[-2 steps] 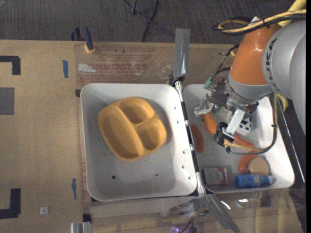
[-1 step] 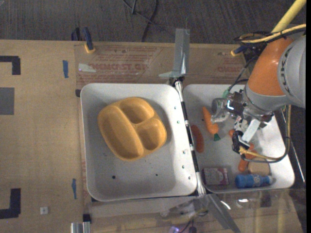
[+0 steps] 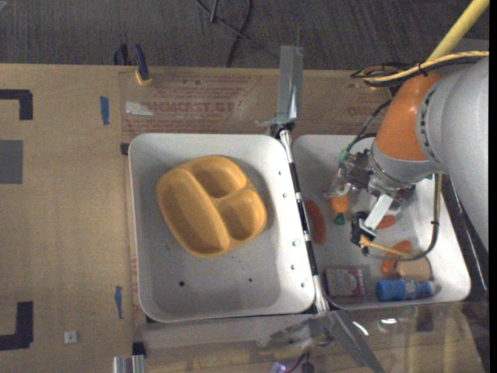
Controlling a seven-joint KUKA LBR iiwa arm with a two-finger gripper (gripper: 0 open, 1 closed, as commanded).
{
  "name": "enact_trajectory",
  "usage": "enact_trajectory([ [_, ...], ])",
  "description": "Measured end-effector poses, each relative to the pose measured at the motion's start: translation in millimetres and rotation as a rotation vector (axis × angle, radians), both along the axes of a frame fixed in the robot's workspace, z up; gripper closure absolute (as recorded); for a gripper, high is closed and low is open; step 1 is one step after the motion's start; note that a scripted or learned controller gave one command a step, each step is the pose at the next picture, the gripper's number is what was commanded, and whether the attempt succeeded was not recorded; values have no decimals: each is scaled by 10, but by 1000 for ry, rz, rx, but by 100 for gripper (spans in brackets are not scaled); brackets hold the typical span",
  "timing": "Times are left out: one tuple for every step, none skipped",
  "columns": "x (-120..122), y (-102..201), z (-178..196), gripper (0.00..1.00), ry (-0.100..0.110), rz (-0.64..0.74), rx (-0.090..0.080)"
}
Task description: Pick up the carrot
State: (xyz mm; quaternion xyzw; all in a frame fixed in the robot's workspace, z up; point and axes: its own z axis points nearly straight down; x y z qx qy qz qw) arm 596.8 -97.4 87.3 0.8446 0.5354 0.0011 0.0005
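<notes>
Over the right bin (image 3: 318,158), the gripper (image 3: 361,202) hangs low among scattered small things

Right of centre in the frame, the carrot (image 3: 400,247), judged to be the orange tapered piece, lies on the bin floor just below and right of the gripper, above a blue bottle (image 3: 404,290); the arm leans in from the right, probably to reach it; whether the gripper is open or closed cannot be told; a yellow dish (image 3: 210,204) fills the left bin (image 3: 233,282).
</notes>
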Motion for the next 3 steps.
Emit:
enact_trajectory([
  [-459,36,1,0,-1,-54,1],
  [-449,35,99,100,-3,-56,2],
  [-166,602,972,100,3,25,0],
])
